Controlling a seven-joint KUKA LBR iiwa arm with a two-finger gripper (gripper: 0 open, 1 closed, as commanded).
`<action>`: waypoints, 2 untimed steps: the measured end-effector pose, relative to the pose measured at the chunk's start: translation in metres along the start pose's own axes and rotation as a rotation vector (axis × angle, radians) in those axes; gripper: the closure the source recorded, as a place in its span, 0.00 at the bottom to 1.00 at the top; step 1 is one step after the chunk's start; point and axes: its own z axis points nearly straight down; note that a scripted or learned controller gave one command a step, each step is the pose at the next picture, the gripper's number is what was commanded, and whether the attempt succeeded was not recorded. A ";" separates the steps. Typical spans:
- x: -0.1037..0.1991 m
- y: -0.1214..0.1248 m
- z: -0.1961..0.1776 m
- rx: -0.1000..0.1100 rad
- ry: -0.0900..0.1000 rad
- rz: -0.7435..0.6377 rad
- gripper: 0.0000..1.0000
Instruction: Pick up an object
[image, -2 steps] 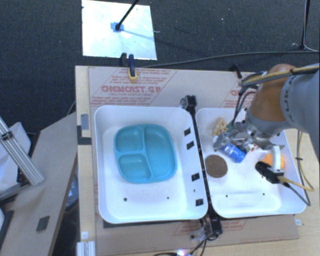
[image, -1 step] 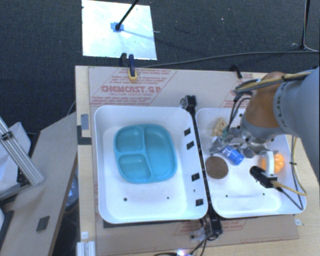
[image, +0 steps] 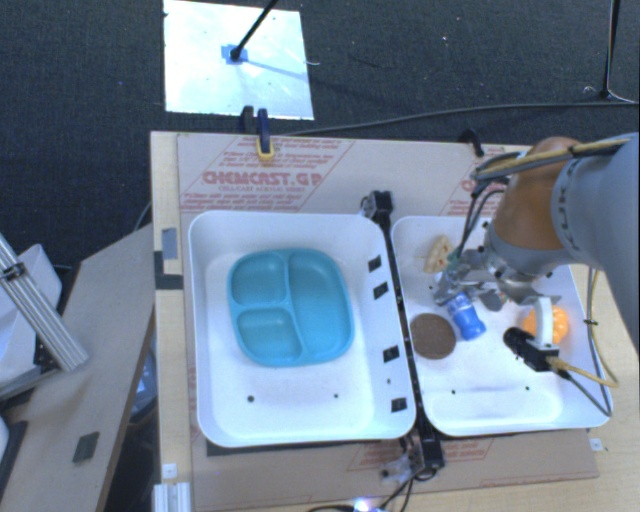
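So the tool is down in the right bin, right over the blue cylinder mid-right of frame. Can't tell if it's apart or together. My worry: the brown disc sits just beside the cylinder, so it could get nudged or the cylinder could roll off. The bin's lower half looks roomier; the divider is close on the left.

At the frame's right, the grey arm wears an orange band; thin cables run alongside its metal gripper.
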 end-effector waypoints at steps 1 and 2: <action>-0.004 -0.001 -0.044 -0.003 -0.001 0.001 1.00; -0.002 0.009 -0.092 -0.004 -0.001 -0.005 1.00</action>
